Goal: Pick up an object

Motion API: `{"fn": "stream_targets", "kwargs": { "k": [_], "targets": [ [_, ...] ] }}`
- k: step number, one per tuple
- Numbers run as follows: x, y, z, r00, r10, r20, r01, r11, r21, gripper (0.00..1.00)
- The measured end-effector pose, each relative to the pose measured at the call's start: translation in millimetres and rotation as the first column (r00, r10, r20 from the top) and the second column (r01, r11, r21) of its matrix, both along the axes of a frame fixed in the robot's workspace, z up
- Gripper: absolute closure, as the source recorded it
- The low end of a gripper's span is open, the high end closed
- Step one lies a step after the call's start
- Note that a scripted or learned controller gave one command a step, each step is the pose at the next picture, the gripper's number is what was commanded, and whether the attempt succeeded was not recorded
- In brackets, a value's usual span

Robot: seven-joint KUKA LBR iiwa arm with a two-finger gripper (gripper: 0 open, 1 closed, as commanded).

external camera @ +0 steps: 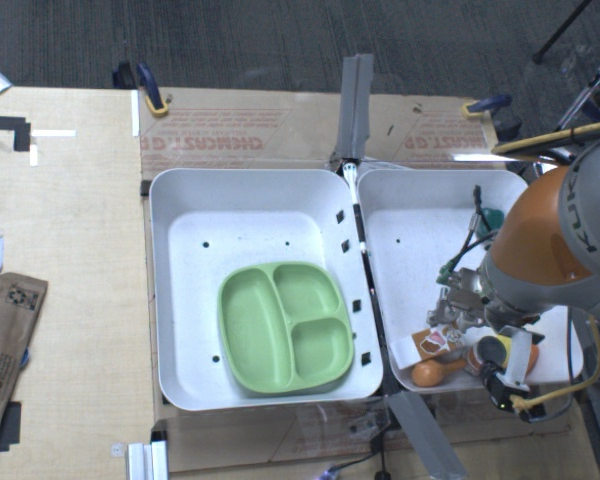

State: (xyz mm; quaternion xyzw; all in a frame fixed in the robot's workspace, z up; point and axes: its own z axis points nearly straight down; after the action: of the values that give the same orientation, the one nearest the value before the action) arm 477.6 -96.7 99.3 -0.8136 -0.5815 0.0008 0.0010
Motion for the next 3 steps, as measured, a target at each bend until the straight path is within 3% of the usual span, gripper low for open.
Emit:
{"fn": "stream_targets", "kwargs": {
  "k": [1,2,3],
  "targets": [
    [67.3,48.4,91.2,0.997,0.077,-0.001,-0.077,0.997,-0.002,1.0],
    [67.3,48.3,91.2,0.997,0.077,-0.001,-0.077,0.997,-0.002,0.0],
    [33.6,6.7,9.9,0.98,0.198,0.008,-0.198,0.98,-0.003,0.0]
  ]
}}
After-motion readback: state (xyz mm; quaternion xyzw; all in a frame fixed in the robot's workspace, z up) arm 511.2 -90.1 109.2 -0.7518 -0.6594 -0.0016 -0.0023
